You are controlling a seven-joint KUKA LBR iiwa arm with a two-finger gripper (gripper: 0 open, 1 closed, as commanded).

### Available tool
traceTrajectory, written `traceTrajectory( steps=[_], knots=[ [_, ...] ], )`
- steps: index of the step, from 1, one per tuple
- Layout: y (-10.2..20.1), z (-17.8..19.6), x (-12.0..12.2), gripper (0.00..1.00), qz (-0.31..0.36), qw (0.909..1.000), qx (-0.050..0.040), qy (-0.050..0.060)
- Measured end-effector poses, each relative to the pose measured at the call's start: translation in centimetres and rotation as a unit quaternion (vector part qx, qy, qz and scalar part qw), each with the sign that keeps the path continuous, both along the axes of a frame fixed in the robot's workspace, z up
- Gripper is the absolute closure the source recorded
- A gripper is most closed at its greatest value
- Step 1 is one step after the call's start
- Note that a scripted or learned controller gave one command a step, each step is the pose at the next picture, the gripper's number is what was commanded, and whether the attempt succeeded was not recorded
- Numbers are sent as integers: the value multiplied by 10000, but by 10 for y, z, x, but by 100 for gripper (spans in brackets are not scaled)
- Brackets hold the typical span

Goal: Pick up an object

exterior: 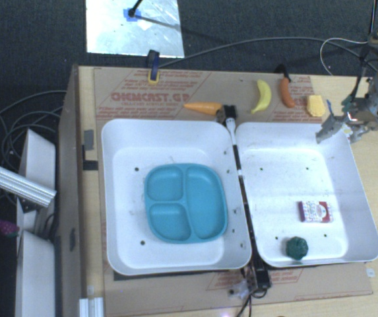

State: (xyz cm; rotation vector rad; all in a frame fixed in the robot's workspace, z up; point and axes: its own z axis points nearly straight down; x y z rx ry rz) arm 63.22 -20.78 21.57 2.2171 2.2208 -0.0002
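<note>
The metal hand (342,125), fingers spread apart and holding nothing, hangs over the smooth white right bin (353,177) with its flat red packet (315,211) and knobbly green ball (297,247).

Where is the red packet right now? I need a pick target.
In the camera view, the red packet lies flat in the right bin, toward its near right side, just above the dark green ball.

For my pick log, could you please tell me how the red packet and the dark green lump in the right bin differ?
The red packet is flat and rectangular, with white marking on red; the green lump is rounded and plain dark green. The red packet lies farther from the bin's near edge, the green lump close to that edge. Both rest loose on the floor of the right bin, apart from each other.
</note>
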Motion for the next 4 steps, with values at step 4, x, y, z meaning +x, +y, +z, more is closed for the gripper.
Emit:
traceTrajectory(
  steps=[4],
  knots=[
    [29, -8, -98, 0, -7, 10000, 6, 0]
  ],
)
